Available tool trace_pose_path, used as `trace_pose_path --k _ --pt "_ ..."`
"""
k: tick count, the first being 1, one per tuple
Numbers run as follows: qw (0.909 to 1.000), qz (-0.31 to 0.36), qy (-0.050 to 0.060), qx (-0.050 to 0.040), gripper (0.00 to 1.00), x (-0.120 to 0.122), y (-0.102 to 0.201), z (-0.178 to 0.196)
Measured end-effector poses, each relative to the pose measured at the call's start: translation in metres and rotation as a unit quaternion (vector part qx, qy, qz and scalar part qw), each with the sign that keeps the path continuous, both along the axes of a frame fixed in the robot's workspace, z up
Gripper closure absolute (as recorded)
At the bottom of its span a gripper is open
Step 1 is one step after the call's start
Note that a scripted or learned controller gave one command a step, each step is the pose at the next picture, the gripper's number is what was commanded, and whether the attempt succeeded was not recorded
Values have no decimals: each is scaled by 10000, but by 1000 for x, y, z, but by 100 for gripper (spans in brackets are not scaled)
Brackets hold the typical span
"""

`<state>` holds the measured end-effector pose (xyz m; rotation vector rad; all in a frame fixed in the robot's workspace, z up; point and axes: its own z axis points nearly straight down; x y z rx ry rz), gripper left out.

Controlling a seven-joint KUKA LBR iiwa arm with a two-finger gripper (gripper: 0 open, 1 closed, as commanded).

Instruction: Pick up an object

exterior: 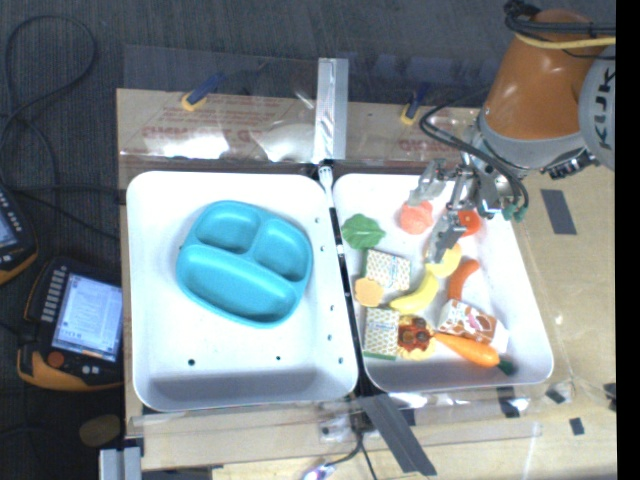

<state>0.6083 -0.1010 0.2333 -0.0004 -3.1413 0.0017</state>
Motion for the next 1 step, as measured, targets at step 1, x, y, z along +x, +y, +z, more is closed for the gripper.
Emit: trace_pose_path --k 1 --pt "9989 -460 -2 6 0 26 -47 -141"
